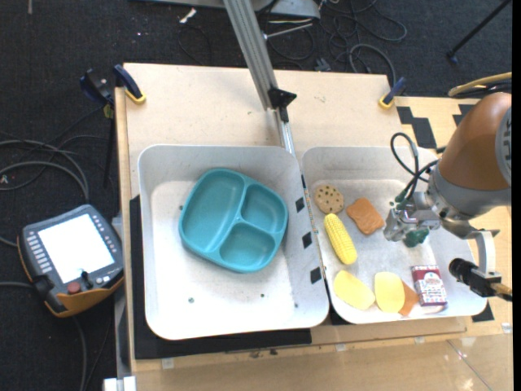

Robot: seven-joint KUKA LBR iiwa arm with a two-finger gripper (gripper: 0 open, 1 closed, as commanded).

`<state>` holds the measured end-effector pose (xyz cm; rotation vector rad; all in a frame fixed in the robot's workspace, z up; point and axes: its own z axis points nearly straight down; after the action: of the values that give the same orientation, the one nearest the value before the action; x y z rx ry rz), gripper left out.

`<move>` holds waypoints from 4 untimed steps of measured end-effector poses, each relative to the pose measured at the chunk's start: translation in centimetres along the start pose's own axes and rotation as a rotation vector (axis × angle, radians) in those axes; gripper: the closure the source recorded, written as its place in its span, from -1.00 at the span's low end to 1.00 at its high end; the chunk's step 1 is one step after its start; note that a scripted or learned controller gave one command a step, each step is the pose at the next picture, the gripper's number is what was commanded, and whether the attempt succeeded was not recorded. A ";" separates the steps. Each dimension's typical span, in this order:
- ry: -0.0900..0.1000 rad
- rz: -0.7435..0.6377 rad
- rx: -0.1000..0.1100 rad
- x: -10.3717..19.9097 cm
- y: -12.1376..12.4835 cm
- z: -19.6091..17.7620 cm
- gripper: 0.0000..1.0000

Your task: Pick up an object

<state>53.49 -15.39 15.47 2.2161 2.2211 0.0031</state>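
My gripper (404, 226) is low over the right bin (358, 157), near its right wall. It sits just right of a brown bread-like piece (365, 216). A small green thing (418, 236) shows at the gripper's lower right; whether it is held is unclear. A yellow corn cob (340, 237) lies left of the gripper, with a cookie (328, 196) above it. Along the front of the bin lie a yellow slice (353, 289), a yellow-orange piece (389, 292) and a small red box (428, 287).
The left bin (163, 300) holds a teal divided plate (234, 218). A slanted metal pole (256, 47) crosses above the bins' shared wall. A teach pendant (69, 255) lies on the floor at left. Cables trail from the wrist.
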 end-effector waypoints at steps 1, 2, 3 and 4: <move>-0.001 0.001 -0.001 -0.3 -0.8 -5.2 1.00; -0.001 0.000 -0.002 -1.1 -0.1 -10.4 1.00; 0.000 0.000 0.002 -1.1 0.0 -11.5 1.00; 0.003 -0.006 0.005 4.5 0.9 -10.0 1.00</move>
<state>54.30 -10.85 25.44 2.2139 2.2319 0.0006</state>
